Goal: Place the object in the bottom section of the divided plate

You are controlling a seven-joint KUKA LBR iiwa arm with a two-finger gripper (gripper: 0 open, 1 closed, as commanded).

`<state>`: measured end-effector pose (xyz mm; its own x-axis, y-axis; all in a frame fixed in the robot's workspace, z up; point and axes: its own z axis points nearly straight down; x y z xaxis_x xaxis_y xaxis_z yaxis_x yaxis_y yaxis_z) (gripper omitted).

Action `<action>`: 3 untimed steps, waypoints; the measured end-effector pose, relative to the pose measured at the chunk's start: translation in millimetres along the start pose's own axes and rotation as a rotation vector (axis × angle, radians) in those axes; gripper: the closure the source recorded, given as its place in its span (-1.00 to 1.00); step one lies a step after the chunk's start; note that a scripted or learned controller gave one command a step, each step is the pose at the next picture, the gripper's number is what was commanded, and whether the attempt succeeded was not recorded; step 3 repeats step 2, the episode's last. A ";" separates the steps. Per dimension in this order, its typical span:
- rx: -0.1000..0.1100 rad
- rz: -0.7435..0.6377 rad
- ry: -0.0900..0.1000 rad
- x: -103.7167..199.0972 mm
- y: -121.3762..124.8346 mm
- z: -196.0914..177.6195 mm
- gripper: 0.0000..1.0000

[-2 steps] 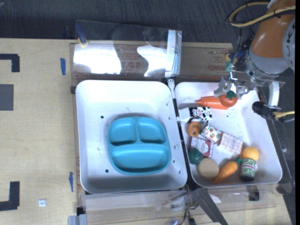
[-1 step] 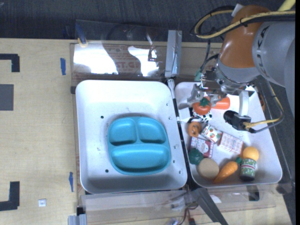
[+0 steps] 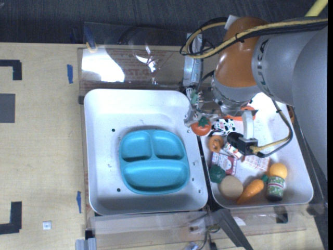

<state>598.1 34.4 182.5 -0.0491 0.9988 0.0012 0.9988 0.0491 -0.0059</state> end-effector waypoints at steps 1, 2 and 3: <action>0.000 -0.100 0.000 67.0 -27.1 7.8 1.00; -0.001 -0.097 -0.001 65.2 -26.8 7.6 -1.00; -0.001 -0.097 -0.001 65.2 -26.8 7.6 -1.00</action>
